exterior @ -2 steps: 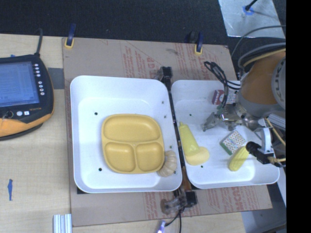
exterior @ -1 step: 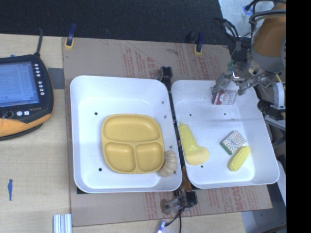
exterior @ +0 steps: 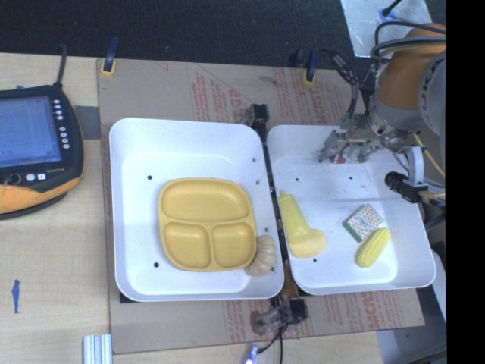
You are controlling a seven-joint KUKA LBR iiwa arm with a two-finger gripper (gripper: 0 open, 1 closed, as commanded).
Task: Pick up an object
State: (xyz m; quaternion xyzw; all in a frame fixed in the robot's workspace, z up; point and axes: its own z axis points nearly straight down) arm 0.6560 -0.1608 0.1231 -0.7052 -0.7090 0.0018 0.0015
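Observation:
My gripper (exterior: pixel 349 149) is low over the back of the right bin (exterior: pixel 333 279), its fingers spread open. A small pink-and-white object (exterior: pixel 349 156) lies on the bin floor between them; I cannot tell whether they touch it. Towards the front of the same bin are a yellow corn cob (exterior: pixel 373 247) and a small patterned green-and-white block (exterior: pixel 363 221). A yellow bottle-like toy (exterior: pixel 298 226) lies along the bin's left wall. In the left bin (exterior: pixel 136 203), a yellow divided tray (exterior: pixel 206 223) has a beige ridged object (exterior: pixel 263 256) at its front right corner.
A tablet-like pendant (exterior: pixel 34 139) in an orange case rests on the bench at the far left. A raised rim (exterior: pixel 271 196) divides the two bins. Cables (exterior: pixel 345 70) hang behind the right bin near the arm.

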